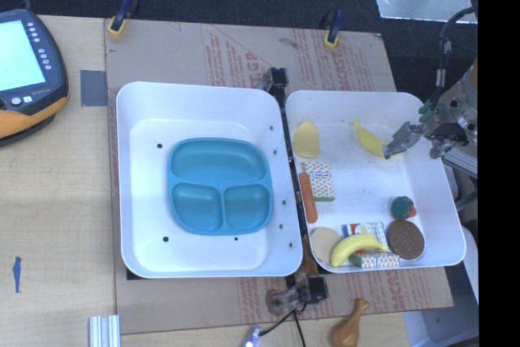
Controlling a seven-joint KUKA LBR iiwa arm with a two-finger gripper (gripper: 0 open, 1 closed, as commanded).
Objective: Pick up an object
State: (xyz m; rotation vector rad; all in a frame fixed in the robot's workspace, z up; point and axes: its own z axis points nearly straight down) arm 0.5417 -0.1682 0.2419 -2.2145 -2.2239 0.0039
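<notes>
My gripper [418, 145] hangs over the right bin's [349, 106] right rim, open, with nothing between its fingers. Its left finger [396, 143] ends just right of a small yellow piece [370, 139]. Lying in this bin are a pale yellow slice [306, 140], a thin orange stick [309, 197], a printed packet [320, 180], a dark green lump [402, 208], a brown round cookie [405, 240], a banana [357, 248], a small box [366, 230] and a tan disc [325, 240].
The left bin [142, 106] holds a blue divided plate [220, 184]. A tan drumstick toy [349, 325] lies on the bench below the bins. A teach pendant [24, 69] rests at the far left. Clamps [120, 16] [331, 27] pin the cardboard's back edge.
</notes>
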